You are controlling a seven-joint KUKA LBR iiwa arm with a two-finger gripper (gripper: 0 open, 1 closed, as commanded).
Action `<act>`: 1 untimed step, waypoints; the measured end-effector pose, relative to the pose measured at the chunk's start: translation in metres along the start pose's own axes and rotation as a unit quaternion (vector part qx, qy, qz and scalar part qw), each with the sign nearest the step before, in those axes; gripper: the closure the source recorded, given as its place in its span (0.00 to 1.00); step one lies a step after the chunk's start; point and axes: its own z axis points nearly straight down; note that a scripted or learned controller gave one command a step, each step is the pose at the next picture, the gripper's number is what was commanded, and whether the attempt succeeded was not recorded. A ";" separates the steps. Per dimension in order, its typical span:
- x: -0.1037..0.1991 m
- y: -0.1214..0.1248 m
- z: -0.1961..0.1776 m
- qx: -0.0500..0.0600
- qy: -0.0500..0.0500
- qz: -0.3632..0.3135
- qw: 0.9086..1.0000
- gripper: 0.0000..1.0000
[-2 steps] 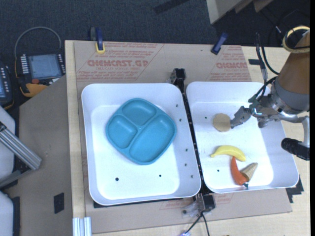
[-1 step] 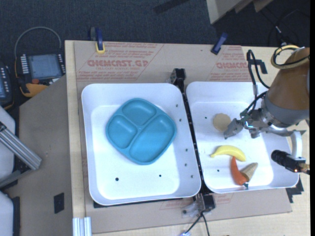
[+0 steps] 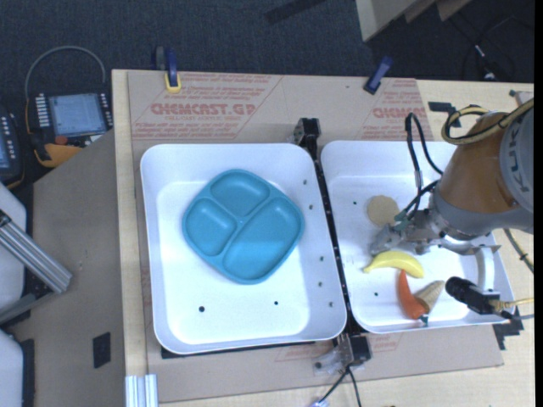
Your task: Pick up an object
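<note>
In the right bin (image 3: 349, 170) lie a yellow banana (image 3: 394, 264), an orange carrot (image 3: 409, 297), a tan cone-shaped piece (image 3: 430, 292) and a round tan disc (image 3: 382, 209). My gripper (image 3: 405, 234) hangs low in this bin, just above the banana's upper edge and below the disc. The arm's grey and orange wrist (image 3: 479, 181) covers the bin's right side. No object can be seen held in the gripper.
The left bin (image 3: 163, 310) holds a blue divided plate (image 3: 244, 225) near its middle. Black cables (image 3: 416, 155) loop over the right bin's far side. A black cylindrical part (image 3: 469, 294) sticks out by the right bin's near right corner.
</note>
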 end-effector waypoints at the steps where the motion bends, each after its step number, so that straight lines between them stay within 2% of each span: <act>1: 0.000 0.000 0.003 -0.001 0.000 0.000 1.000 0.00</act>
